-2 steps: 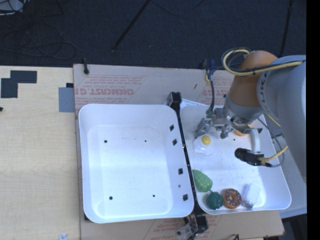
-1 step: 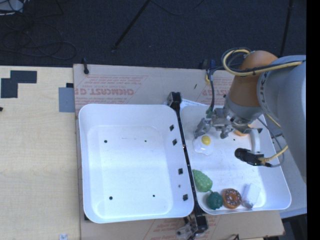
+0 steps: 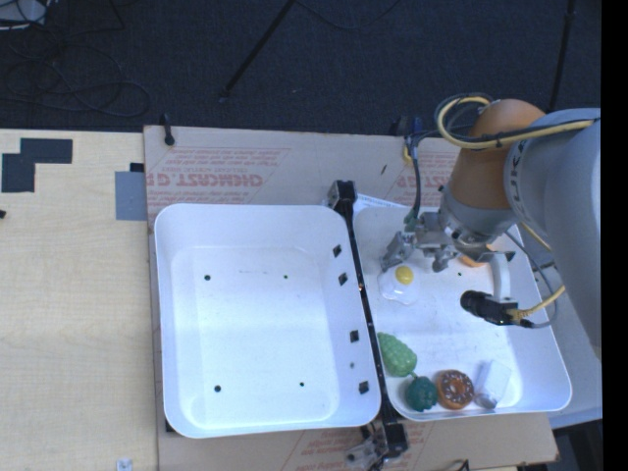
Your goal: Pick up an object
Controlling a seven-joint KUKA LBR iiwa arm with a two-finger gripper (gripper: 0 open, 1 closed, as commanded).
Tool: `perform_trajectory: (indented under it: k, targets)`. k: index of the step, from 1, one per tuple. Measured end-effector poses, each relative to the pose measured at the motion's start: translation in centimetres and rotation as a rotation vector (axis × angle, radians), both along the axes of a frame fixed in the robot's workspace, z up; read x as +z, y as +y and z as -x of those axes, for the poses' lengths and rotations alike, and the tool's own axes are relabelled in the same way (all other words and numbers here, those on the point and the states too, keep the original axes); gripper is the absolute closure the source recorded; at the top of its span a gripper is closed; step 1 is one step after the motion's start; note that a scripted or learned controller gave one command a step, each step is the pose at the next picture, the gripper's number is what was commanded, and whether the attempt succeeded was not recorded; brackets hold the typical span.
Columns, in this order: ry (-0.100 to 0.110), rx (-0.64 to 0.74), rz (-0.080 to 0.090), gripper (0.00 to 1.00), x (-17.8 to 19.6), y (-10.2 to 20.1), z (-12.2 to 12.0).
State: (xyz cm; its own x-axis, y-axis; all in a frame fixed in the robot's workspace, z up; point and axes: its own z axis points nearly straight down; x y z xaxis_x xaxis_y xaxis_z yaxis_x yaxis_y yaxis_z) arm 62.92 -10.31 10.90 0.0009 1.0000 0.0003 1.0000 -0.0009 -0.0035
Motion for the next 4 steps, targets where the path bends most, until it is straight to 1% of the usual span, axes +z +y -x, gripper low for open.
perform_trajectory:
  k: [1, 2, 3, 4]
  targets:
    - [0.0, 0.0, 0.0, 0.0, 0.0, 0.0, 0.0]
    - [-0.002, 0.004, 0.0, 0.0, -2.3, 2.3, -1.5]
    - [-0.005, 0.003, 0.002, 1.0, -1.0, 2.1, -1.6]
    - [-0.01, 0.001, -0.001, 1.0, 14.1, 3.4, 4.9]
